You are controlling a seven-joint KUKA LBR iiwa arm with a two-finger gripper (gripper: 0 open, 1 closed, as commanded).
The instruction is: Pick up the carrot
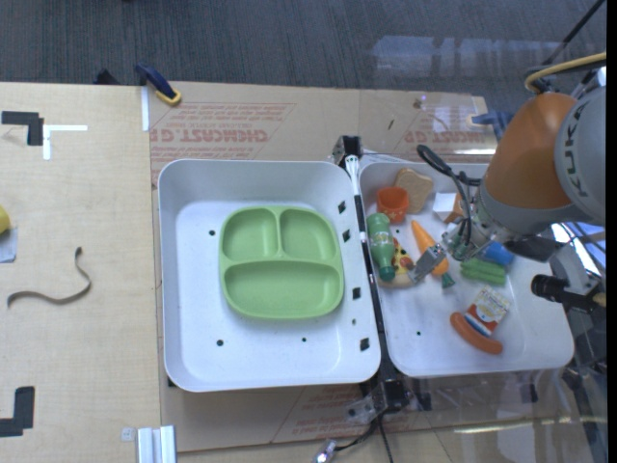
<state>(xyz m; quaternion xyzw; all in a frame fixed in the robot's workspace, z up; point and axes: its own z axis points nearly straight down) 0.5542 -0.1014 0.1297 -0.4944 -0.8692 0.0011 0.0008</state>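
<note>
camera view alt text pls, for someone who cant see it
A grey and orange robot arm reaches from the right, its gripper low over the carrot in the cluttered right bin. The left bin holds a green divided plate.

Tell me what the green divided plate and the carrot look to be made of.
Green divided plate: looks like moulded plastic, one even pale green with a soft sheen and rounded compartment ridges. Carrot: probably a plastic toy, flat uniform orange and smooth; too small here to be sure.
</note>
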